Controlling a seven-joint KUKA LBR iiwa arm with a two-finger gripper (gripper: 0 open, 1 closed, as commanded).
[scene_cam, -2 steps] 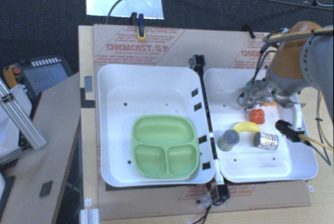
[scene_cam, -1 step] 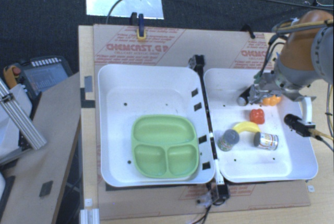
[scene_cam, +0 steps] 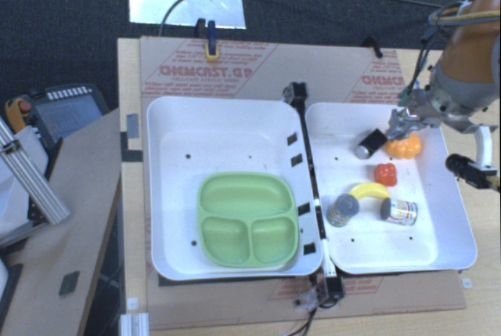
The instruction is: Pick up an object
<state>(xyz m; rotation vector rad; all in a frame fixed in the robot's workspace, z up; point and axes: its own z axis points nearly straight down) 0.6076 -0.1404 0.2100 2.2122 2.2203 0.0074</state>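
**Arm lowered over the far side of the right bin**

You see the grey arm with its orange band [scene_cam: 468, 52] entering from the right edge of the camera view. It slopes down and to the left, so that the wrist ends over the far right part of the right white bin [scene_cam: 450, 260]. The metal gripper [scene_cam: 402, 128] points down into that bin. From this slant you cannot tell whether the claw is released or clenched, and nothing can be seen held in it.

The things to pick all lie in the right white bin.
- The lumpy orange toy fruit [scene_cam: 407, 147] lies directly at the gripper's near side. Its top edge meets the gripper in the view, but you cannot tell whether the two touch.
- The small red toy piece [scene_cam: 385, 174] lies just nearer the camera than the orange one and apart from it.
- The curved yellow toy banana [scene_cam: 369, 191] lies below the red piece, near the middle of the bin.
- The round grey cap-like piece [scene_cam: 342, 209] sits just beside the banana's left end, close to the bin's left wall.
- The small labelled tin can [scene_cam: 400, 211] lies on its side just right of the banana.

The left white bin [scene_cam: 168, 170] holds a pale green divided plastic plate [scene_cam: 246, 218]. The plate lies flat in the near half, well apart from the gripper.
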